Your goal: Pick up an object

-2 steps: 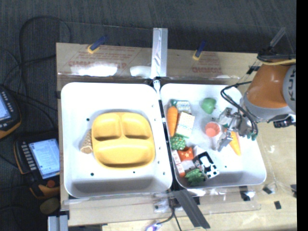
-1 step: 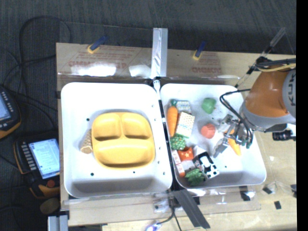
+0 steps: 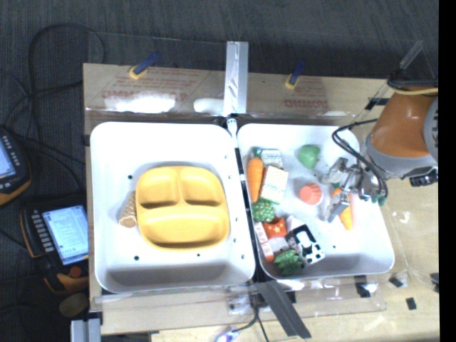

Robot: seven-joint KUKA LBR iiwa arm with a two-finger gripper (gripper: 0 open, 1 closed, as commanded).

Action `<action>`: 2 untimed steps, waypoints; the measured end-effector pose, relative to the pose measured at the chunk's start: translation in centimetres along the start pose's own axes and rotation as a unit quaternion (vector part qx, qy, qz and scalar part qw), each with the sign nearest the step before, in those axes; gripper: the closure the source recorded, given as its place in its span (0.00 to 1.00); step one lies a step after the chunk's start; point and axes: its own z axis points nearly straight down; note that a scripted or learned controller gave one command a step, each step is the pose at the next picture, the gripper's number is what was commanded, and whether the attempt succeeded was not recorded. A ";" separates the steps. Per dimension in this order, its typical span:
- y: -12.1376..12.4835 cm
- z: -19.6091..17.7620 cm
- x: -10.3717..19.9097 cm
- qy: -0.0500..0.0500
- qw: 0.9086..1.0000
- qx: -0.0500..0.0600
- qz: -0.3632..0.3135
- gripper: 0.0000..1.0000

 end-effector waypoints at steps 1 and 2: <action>0.1 0.0 -0.2 0.002 1.000 -0.001 0.026 0.00; 0.5 0.0 0.0 0.000 0.999 0.000 0.045 0.00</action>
